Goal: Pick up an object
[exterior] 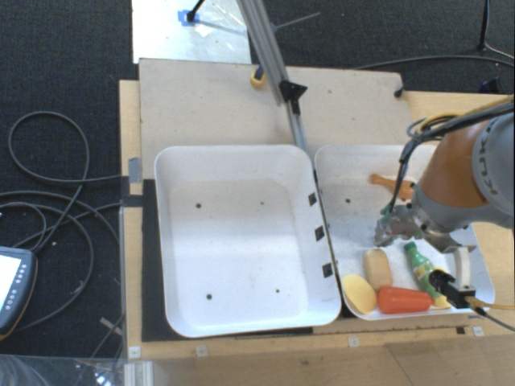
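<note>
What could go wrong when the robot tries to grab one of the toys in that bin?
The toys crowd one corner of the right bin: the tan roll, yellow piece, red piece and green bottle lie very close together. The gripper sits just above the roll, so it might bump or drag a neighbour instead of lifting one. Toys pressed near the bin's front wall could also be hard to get around, so a grab might slip.

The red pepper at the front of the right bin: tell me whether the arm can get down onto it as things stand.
Probably yes. The red pepper lies uncovered at the front wall of the right bin, with the gripper just behind it. The green bottle and the bread roll crowd it, though.
</note>
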`<act>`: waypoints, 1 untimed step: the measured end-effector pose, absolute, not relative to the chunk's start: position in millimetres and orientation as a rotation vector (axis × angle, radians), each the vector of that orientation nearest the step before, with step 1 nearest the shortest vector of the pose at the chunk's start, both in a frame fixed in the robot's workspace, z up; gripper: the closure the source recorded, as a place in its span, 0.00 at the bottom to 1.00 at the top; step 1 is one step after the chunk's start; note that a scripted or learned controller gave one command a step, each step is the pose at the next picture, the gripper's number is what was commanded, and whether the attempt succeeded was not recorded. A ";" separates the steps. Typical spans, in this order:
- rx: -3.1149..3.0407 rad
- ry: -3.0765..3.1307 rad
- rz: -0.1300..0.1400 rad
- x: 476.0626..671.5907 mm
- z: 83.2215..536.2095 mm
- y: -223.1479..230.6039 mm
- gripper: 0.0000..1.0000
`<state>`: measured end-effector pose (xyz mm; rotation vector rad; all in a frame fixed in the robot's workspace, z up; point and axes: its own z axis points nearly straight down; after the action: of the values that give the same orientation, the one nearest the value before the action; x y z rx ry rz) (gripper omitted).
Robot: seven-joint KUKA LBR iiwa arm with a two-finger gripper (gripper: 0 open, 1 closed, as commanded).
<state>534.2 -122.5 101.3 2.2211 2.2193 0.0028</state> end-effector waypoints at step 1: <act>2.218 2.219 0.005 529.5 147.0 -125.0 1.00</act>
<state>529.5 -125.0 147.0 2.2178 2.2185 0.0049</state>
